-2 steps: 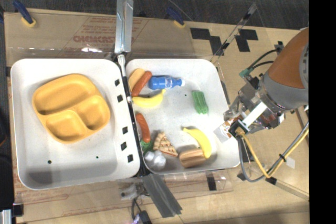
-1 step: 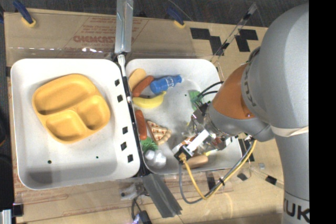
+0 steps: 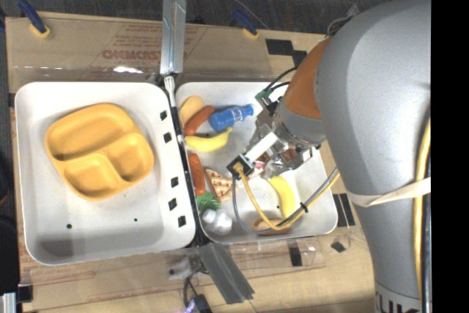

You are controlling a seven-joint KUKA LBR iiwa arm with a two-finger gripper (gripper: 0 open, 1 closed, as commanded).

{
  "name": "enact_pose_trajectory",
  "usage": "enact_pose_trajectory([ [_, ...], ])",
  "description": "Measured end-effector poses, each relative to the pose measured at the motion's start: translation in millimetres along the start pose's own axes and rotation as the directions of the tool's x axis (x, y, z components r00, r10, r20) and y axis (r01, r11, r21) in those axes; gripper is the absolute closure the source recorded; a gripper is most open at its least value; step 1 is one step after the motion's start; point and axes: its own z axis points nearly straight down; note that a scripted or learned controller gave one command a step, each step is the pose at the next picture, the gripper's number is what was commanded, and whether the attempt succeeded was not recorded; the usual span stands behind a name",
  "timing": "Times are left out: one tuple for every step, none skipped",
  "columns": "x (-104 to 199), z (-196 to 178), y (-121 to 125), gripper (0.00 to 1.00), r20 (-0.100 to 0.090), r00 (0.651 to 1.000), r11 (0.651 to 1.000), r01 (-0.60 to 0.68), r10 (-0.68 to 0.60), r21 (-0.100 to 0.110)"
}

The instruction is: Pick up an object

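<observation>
The hand [image 3: 253, 160] hung low inside the right bin [image 3: 322, 220], whether open or clenched could not be told. A yellow banana [image 3: 284, 194] lay just beside it; a yellow divided tray [image 3: 99, 150] occupied the left bin [image 3: 37, 231].

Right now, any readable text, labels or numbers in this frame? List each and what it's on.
Red printing on the cardboard sheet behind the bins: several lines, too blurred to read.
Blue bottle in the right bin: any label is too small to read.
Pale letters on the arm's base, cut off at the bottom edge: unreadable.
Nothing else carries text.
</observation>
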Motion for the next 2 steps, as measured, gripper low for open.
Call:
enact_pose_trajectory([
  [38.1,-164.4,-21.3,1.00,-0.005,0.996,0.996,-0.084,0.084,-0.004],
  [-35.0,-165.2,-42.3,1.00,0.004,0.961,0.961,-0.276,0.276,-0.001],
])
